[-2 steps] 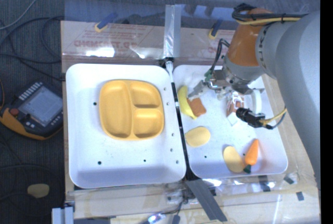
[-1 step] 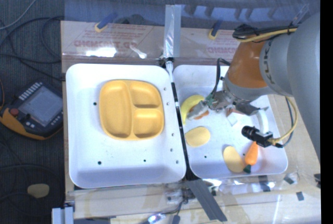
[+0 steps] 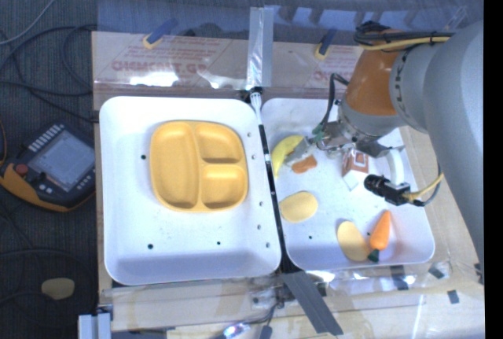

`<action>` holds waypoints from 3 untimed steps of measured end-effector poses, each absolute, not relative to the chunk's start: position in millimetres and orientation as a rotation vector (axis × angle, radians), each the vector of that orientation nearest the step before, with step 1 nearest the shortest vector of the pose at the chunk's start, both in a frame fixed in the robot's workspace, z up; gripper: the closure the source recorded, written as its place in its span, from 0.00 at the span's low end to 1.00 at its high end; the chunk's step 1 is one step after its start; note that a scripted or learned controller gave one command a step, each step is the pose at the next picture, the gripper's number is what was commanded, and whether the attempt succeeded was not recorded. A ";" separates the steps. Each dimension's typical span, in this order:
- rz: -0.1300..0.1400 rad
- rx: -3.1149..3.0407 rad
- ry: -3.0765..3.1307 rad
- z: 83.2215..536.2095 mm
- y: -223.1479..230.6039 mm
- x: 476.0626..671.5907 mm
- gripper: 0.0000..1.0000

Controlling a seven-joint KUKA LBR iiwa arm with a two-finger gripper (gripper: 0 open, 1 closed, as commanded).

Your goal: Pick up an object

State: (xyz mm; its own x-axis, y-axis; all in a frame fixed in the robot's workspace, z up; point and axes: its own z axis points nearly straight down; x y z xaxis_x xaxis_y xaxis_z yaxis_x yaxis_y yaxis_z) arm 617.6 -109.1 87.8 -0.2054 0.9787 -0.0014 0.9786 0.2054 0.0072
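Gripper (image 3: 324, 139) is low in the right bin (image 3: 416, 247), fingers hidden, can't tell their spread; at its nine o'clock, a smooth curved banana (image 3: 284, 150) and small orange piece (image 3: 303, 164).

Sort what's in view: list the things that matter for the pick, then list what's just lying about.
For the pick, all in the right bin:
gripper
banana
carrot
small orange piece
round yellow piece
yellow piece by the carrot

Lying about:
yellow divided tray in the left bin
handheld controller on the floor
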 end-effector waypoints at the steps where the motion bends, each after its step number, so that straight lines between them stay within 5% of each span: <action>1: 0.013 1.976 2.435 98.2 -107.8 618.6 1.00; 2: -0.002 2.001 2.421 183.7 -48.5 641.8 1.00; 3: -0.004 2.002 2.420 183.4 -48.8 641.6 0.00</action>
State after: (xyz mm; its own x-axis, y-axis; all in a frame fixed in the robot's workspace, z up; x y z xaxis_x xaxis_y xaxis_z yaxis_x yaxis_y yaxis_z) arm 641.6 -48.8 183.4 -0.1878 0.9822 -0.0023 0.9822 0.1878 -0.0016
